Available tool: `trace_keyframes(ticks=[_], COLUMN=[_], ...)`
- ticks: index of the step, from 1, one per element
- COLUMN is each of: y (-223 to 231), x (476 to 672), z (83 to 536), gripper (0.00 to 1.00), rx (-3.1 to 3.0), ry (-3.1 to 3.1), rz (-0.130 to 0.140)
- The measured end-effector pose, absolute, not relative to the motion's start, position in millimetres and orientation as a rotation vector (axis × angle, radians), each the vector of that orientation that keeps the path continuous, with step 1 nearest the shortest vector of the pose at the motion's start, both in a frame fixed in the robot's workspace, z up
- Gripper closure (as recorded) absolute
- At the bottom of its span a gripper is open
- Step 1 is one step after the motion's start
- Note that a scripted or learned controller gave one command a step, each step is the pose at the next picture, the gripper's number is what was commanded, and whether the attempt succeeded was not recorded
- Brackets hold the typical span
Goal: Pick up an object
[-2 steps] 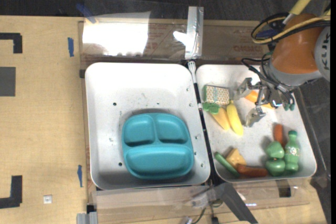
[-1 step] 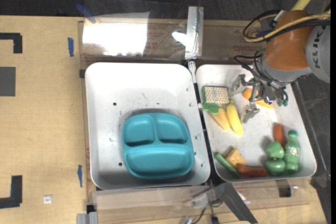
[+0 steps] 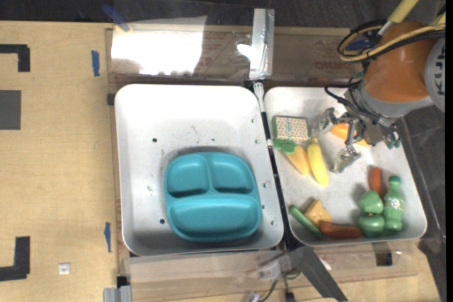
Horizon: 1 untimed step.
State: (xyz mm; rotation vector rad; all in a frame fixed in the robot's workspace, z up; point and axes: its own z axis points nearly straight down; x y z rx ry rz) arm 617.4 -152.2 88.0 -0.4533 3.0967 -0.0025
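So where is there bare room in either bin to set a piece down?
Left bin: bare floor along the far wall, behind the teal tray, plus a strip down its left side. Right bin: crowded, with toy food around the gripper and along the near wall; small bare patch mid-floor between the banana and green bottle.

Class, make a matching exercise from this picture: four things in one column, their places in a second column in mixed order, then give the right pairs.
Things:
1. teal tray
2. green bottle
3. cracker box
4. claw

Places:
A. right bin's upper left
B. left bin
C. over the right bin's middle
D. right bin's lower right

Pairs: 1-B, 2-D, 3-A, 4-C
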Motion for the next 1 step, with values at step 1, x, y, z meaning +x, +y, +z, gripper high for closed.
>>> trace_keyframes(ticks=[1], y=[-151.2], x=[621.0], z=[98.1], gripper=[1.0], rx=[-0.451], ry=[3.088], rz=[-0.005])
